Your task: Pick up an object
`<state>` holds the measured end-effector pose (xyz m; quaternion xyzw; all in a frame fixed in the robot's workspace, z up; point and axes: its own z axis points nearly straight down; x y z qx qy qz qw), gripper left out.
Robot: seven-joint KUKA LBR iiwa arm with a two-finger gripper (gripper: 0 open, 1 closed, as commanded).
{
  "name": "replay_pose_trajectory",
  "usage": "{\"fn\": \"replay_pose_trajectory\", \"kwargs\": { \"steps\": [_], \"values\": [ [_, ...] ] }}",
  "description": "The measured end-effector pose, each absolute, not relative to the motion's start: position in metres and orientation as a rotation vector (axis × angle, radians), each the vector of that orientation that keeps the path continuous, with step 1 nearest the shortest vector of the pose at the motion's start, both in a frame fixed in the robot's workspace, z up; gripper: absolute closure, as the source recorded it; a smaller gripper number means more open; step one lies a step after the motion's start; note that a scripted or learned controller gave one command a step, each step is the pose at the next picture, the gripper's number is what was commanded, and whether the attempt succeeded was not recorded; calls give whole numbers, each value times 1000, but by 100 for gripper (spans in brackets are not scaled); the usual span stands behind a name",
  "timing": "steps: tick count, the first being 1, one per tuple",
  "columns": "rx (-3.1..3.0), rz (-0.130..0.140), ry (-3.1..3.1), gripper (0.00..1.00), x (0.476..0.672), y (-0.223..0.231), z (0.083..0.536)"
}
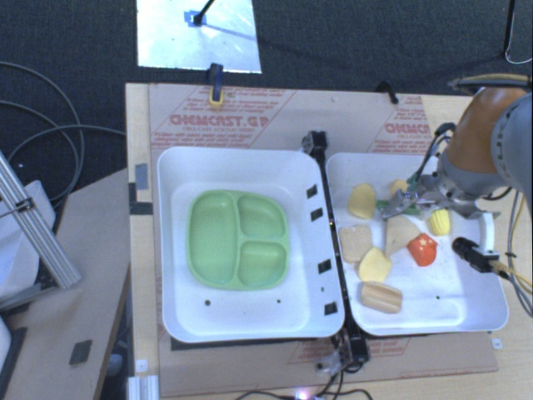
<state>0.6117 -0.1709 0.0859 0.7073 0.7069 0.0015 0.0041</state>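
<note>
The right bin (479, 307) holds several toy foods. A yellow round piece (362, 200) lies at its left, with a tan bread slice (355, 242), a yellow chip (375, 265) and a bread roll (381, 297) below it. A pale cheese wedge (401, 233), a red piece (422, 250) and a yellow corn cob (438, 222) sit in the middle. My gripper (396, 206) hangs low over the bin's upper middle, just above the cheese wedge and right of the yellow round piece. Another small yellow piece (400, 187) peeks out behind it.
The left bin (175, 307) holds a green divided plate (239, 238). A black divider with clips (326, 248) runs between the bins. A black part of the arm (473, 255) sticks out over the right bin's right side.
</note>
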Motion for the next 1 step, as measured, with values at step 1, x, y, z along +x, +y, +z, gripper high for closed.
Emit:
{"fn": "replay_pose_trajectory", "kwargs": {
  "steps": [1],
  "values": [
    [2216,1,2232,0,566,-101,84]
  ]
}}
